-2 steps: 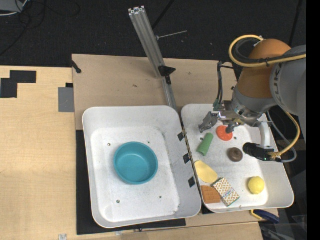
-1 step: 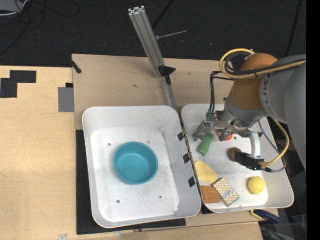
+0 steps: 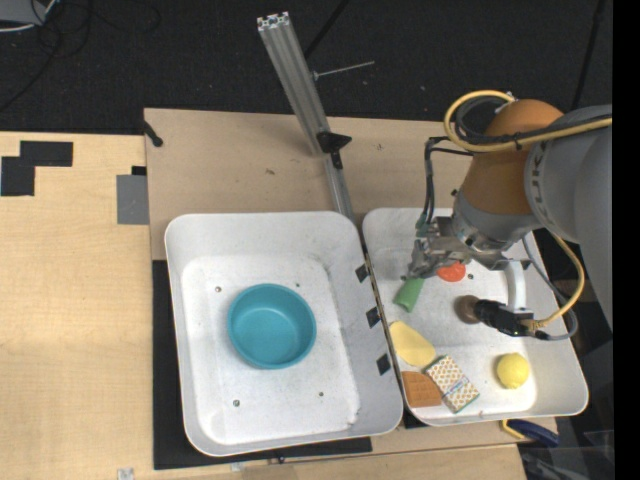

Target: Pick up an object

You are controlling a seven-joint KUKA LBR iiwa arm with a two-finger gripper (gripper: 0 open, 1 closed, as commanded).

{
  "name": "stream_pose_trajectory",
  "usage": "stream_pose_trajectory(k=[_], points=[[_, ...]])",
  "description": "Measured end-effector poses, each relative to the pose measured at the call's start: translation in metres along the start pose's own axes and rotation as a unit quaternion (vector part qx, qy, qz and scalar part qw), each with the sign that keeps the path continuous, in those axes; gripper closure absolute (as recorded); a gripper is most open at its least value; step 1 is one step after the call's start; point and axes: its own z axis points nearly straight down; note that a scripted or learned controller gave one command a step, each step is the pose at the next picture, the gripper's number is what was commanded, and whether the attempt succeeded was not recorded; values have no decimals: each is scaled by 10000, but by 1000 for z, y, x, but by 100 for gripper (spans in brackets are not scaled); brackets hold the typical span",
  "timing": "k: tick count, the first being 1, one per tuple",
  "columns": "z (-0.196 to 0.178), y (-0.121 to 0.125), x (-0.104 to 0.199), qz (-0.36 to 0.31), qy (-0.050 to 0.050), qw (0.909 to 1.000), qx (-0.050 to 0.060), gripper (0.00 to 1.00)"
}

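Lying at the left side of the right bin (image 3: 478,353), about midway between far and near walls, the green piece (image 3: 408,293) looks like the likeliest target: a short stubby shape, tilted, its upper end just under the gripper (image 3: 432,260). Judged light and stiff, probably smooth plastic, so it may slip or roll. Best hold is across its short width at the middle, not end to end.

Gripper hangs low over that far-left part of the bin; open or closed cannot be told from this angle. Nothing is seen held.

A red thing (image 3: 452,272) sits just right of the gripper, close enough to be nudged. A yellow wedge (image 3: 411,344) lies nearer, then a checkered box (image 3: 453,379); a yellow ball (image 3: 512,370) sits near-right. The left bin (image 3: 200,258) holds a teal bowl (image 3: 271,325).
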Motion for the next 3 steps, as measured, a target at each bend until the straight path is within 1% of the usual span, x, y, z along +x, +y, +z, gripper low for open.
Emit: stream_pose_trajectory(k=[1,2,3], points=[[-62,3,0,-4,-3,10000,-26,100],[-88,3,-1,-2,-1,10000,-12,100],[-85,4,48,-20,6,10000,2,100]])
